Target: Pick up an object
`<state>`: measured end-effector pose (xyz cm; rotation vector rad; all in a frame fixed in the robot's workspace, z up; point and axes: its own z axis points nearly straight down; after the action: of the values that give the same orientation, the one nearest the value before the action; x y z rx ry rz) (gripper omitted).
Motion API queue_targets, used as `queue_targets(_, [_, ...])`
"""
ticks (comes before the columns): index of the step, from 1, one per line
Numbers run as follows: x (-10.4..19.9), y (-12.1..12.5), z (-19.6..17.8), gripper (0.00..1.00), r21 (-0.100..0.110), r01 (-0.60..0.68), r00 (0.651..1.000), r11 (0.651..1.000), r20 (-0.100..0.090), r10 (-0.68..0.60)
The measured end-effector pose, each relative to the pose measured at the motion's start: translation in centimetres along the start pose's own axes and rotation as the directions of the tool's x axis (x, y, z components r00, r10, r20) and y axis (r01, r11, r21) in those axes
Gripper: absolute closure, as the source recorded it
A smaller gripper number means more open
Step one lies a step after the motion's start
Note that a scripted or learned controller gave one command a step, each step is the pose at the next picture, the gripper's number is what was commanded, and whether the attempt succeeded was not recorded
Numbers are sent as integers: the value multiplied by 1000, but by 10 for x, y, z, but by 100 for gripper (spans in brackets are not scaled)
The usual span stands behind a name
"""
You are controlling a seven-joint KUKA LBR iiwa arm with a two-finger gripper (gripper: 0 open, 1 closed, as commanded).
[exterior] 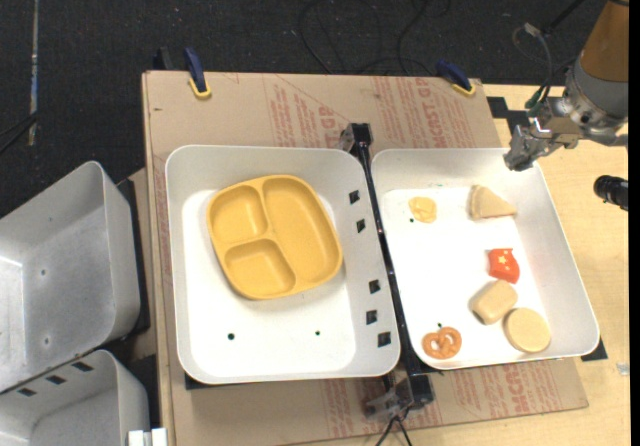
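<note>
The gripper point(522, 156) hangs at the upper right rim of the right bin point(560, 234), below the grey wrist and orange band of the arm point(605, 54); its fingers are too small and dark against the rim to tell whether they are released or clenched, and nothing is visible between them. Nearest to the fingers, just below and to their left, lies a pale wedge point(490, 202), apart from them. Further left of the fingers and lower sits a small yellow round piece point(423, 209). Below the fingers, toward the middle of the bin, is a small red piece point(503, 264); under it a tan block point(492, 301) rests just beside a pale round disc point(527, 329), and a small orange pretzel shape point(441, 341) lies near the bin's near-left corner, the farthest of the 6 pieces from the fingers. Well to the left of the fingers, the left bin point(200, 334) holds a yellow plate point(273, 234) with 3 compartments. Both bins rest on a cardboard sheet point(280, 99) printed with red lettering that is reversed and too faint to read reliably. 2 blue-and-yellow clamps grip the sheet's far edge, a left clamp point(197, 74) and a right clamp point(456, 79), the latter up and to the left of the fingers.
</note>
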<state>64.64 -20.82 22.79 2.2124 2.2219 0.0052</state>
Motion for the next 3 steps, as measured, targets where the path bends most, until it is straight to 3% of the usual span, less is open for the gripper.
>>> queue_targets(1, [0,2,-54,100,-1,0,1000,1000,1,0])
queue_targets(3, [110,-31,-48,100,9,4,1000,1000,-4,-4])
